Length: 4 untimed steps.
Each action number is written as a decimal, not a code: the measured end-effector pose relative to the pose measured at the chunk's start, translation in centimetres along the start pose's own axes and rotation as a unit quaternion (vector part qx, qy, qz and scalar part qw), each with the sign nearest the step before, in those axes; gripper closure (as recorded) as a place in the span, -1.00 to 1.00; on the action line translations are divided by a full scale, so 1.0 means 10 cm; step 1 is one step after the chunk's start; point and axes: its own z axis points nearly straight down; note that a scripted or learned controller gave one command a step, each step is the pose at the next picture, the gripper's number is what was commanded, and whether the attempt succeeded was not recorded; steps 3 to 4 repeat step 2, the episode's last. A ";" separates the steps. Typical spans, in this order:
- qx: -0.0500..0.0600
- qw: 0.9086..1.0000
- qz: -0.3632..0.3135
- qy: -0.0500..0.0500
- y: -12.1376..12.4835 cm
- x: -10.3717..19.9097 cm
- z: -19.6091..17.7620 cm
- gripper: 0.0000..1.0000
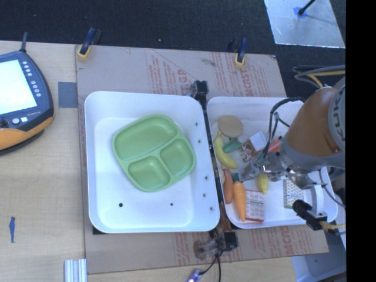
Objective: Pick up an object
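Note:
The right bin (267,103) holds several small items: a tan round disc (230,125), a yellow banana (224,153), an orange carrot (239,199), a small printed packet (254,205), a white and red packet (258,141) and a small yellow piece (262,183). My gripper (257,169) reaches in from the right and hangs low over the middle of this bin, just above the yellow piece and right of the banana. Nothing is visibly held in it.
The left bin (94,157) carries a green divided plate (154,151). A tablet-like pendant (20,101) lies on the bench at far left. Clamps (87,43) (240,51) hold the cardboard sheet at the back. The arm's orange band (314,122) covers the right bin's right side.

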 end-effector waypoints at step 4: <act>-0.002 1.000 0.000 0.001 0.15 0.81 -1.01 1.00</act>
